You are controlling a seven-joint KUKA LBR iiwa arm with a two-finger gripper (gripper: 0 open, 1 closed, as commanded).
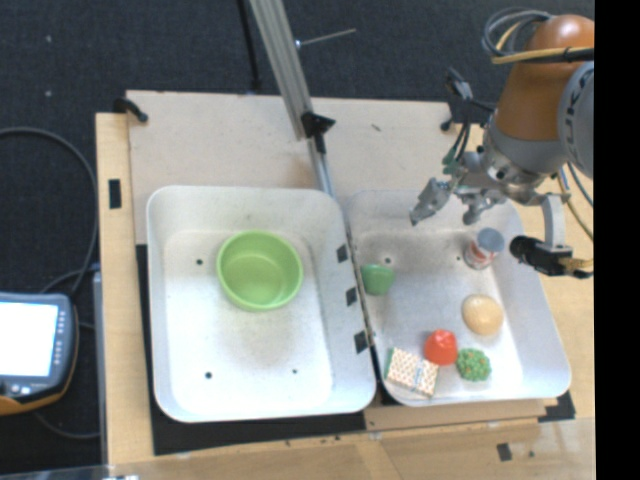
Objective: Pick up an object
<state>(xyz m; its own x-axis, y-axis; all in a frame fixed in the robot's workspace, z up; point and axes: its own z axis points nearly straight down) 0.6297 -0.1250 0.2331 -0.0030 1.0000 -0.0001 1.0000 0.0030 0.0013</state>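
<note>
Nearest my camera, along the near rim of the right bin, sits a patterned packet, with a red piece touching its far corner and a green, knobbly piece just right of that. From my remote seat I read the scene left to right: a pendant with a lit screen at the bench's left edge; the left bin, holding a green bowl upright, far to the left of the fingers; then the divide between the two bins, crossed by a slanted metal rail. Just inside the right bin, a small green cup stands below and left of the fingers. The gripper hangs over the far part of that bin, its fingers spread apart and gripping nothing; bare bin floor shows beneath them. Right of and slightly nearer than the fingers is a small grey-topped jar with a red band, close to but apart from them. Nearer still lies a pale yellow, egg-like piece, well clear of the fingers. The arm, orange above the wrist, enters from the right, and all of these pieces rest on the bin floor.
</note>
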